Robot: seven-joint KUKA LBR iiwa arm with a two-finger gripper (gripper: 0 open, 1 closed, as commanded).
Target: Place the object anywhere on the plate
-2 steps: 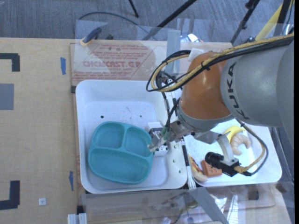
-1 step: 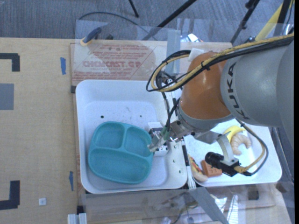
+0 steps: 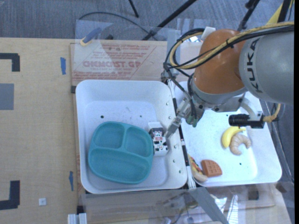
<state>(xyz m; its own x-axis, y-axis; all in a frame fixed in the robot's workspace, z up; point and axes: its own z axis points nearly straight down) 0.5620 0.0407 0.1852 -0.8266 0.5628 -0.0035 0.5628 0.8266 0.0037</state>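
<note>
Nearest us, along the lower edge of the frame, the right bin [image 3: 261,171] holds a waffle-like piece [image 3: 211,167] at its lower left corner, with a banana [image 3: 229,136] and a croissant [image 3: 241,143] touching each other higher up. To their left, the teal plate [image 3: 122,152] with three compartments lies in the lower middle of the left bin [image 3: 93,97]. Just beside the plate's right rim, on the bin floor, sits a small black-and-white object [image 3: 159,141], which we take to be the task's thing; it is not on the plate.

Further up, the gripper [image 3: 180,120] hangs over the wall between the bins, just up and right of that object. We cannot tell what state it is in, and we see nothing held.

The risk we judge: the object lies squeezed between plate rim and bin wall, so a descent could strike either, shove the plate, or tip the object away.
</note>
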